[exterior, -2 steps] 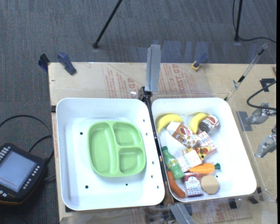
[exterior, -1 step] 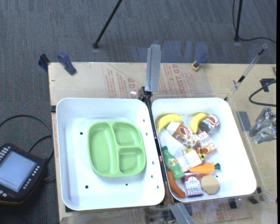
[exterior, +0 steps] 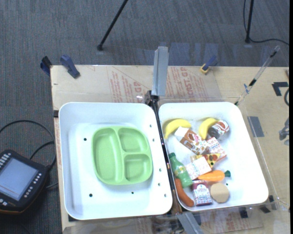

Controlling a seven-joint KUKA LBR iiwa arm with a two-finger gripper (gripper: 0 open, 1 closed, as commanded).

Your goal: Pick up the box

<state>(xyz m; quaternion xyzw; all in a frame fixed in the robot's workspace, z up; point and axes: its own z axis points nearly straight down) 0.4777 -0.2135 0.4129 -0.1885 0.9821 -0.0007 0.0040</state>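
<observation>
From above, several small boxes are seen heaped among toy food in the right bin. A green divided plate is set in the left bin. The gripper's state cannot be told.

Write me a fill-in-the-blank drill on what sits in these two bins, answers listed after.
1. The green divided plate lies in the ____ bin.
2. The plate has ____ compartments.
3. The two bananas lie at the ____ end of the right bin.
4. The carrot is coloured ____.

Missing words: left; three; far; orange
</observation>
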